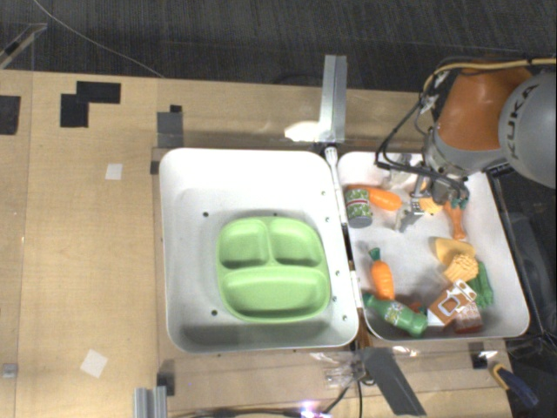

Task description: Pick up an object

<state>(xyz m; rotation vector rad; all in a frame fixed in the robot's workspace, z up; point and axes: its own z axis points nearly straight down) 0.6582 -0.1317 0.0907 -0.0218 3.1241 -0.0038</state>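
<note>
The robot is reaching for a toy, and its gripper (418, 209) is hanging low in the right bin (513, 273), just beside the orange carrot (384, 200) that is lying next to the little can (358, 205) near the wall between the bins. Whether it is spread or pressed together is too small to tell, and no toy is showing inside it. Next it is probably needing to line up over the carrot and pinch it.

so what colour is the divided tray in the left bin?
Light green; the divided tray shows clearly in the camera view.
</note>
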